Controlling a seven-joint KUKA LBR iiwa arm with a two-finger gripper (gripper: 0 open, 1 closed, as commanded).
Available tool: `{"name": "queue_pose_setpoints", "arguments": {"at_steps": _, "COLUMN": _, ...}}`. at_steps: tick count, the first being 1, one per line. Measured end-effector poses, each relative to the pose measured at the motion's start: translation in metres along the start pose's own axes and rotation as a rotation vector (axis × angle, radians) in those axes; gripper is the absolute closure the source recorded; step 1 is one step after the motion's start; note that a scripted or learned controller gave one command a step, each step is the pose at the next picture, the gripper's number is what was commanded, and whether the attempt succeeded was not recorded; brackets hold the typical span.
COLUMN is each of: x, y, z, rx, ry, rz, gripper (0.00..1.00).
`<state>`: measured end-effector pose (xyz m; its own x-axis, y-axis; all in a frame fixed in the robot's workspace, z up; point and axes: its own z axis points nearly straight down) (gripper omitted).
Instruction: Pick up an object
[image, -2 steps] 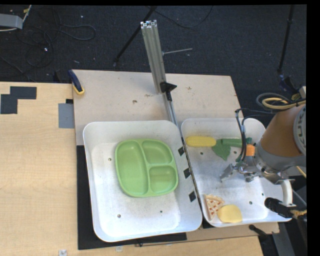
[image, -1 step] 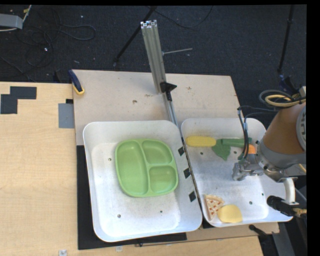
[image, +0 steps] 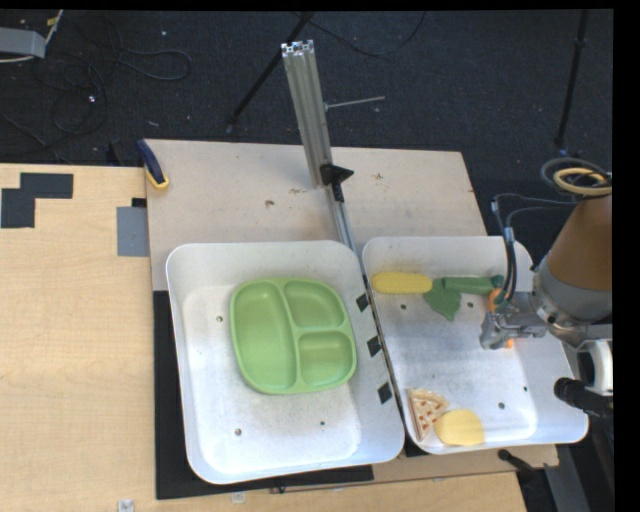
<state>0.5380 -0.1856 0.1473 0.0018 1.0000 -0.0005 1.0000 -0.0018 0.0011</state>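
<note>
My gripper (image: 497, 333) hangs low over the right side of the right bin (image: 470, 395). Just under and beside it lies an orange piece (image: 507, 343), mostly hidden by the gripper. A green toy (image: 455, 293) rests up and to the left of the gripper, touching a yellow corn cob (image: 401, 284) near the bin's far left corner. At the bin's front lie a pizza slice (image: 427, 410) and a round yellow object (image: 460, 428). Whether anything sits in the gripper cannot be made out.
The left bin (image: 215, 440) holds a green divided plate (image: 294, 334). A metal post (image: 310, 115) rises behind the bins, with a rod running down to the divider between them. A yellow-and-blue tool (image: 153, 165) lies on the board's far left corner.
</note>
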Motion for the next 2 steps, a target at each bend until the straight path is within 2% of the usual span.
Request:
{"name": "queue_pose_setpoints", "arguments": {"at_steps": 1, "x": -0.001, "y": 0.002, "z": -0.064, "rx": -0.003, "ry": -0.001, "rz": -0.003, "gripper": 1.0}}
{"name": "queue_pose_setpoints", "arguments": {"at_steps": 2, "x": -0.002, "y": 0.002, "z": -0.077, "rx": 0.0, "ry": 0.0, "rz": -0.004, "gripper": 1.0}}
